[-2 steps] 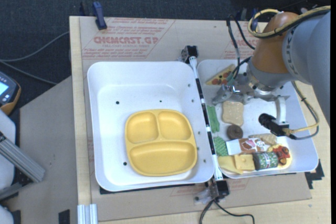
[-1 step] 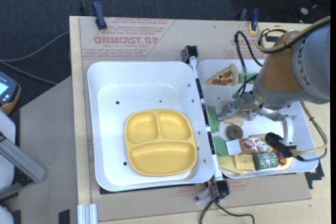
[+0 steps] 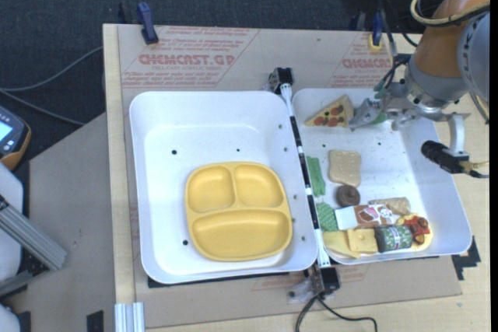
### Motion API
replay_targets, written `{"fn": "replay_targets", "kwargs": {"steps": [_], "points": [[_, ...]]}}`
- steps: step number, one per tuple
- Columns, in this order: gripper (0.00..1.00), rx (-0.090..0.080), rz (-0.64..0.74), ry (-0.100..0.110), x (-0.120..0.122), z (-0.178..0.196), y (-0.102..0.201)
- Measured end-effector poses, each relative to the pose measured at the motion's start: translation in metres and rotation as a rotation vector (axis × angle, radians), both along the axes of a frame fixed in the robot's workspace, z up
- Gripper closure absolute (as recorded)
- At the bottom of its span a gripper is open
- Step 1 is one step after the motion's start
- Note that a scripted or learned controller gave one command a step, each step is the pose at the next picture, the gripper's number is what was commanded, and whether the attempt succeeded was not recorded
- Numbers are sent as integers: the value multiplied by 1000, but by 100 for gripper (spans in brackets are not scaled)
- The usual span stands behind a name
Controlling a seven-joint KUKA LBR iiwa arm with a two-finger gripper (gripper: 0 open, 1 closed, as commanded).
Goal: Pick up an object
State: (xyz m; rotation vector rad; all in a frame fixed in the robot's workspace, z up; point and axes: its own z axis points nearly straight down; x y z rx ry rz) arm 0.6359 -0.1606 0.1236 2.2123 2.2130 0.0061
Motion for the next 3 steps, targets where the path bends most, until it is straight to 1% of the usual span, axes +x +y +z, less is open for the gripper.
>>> {"fn": "replay_targets", "kwargs": {"steps": [1, 2, 3], "points": [[0, 7, 6, 13, 24, -41, 71], [0, 7, -3, 18, 29, -40, 41], [0, 7, -2, 17, 29, -40, 24]]}}
